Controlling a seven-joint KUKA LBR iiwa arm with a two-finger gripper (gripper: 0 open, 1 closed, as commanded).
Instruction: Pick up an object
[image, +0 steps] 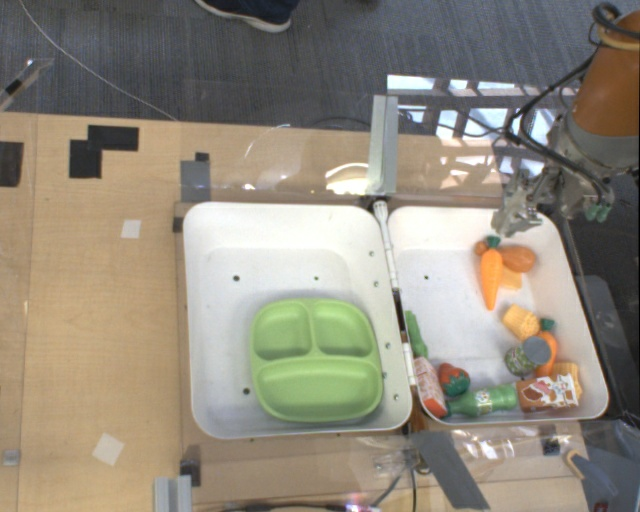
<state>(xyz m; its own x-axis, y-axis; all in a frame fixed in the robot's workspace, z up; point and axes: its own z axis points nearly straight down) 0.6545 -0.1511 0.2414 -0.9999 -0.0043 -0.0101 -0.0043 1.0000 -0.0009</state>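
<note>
Glossy green plastic tray (316, 360)

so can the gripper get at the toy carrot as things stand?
Probably yes. The gripper hangs just above the toy carrot near the right bin's far edge; nothing covers the carrot, though an orange piece touches its side.
</note>
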